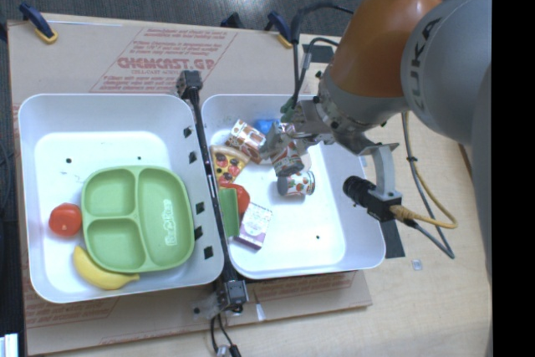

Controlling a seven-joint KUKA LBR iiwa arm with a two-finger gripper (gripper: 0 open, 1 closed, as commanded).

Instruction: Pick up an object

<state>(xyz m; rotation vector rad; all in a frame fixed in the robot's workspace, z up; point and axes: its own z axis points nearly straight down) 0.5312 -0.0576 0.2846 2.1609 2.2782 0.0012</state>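
Two shallow white bins sit side by side on a brown board printed with red lettering. In the left bin, at the frame's lower left, a red tomato lies just left of a green divided plate, and a yellow banana curves under the plate's lower edge. The right bin, at centre frame, holds a pizza-print piece by its left wall, a red and green item below that, a small white packet lower still, a striped wrapped snack near the top, a blue thing beside it, and a small can lying on its side. The gripper hangs just above the can among these items; whether its jaws are spread or pressed together cannot be told. The grey and orange arm fills the upper right.
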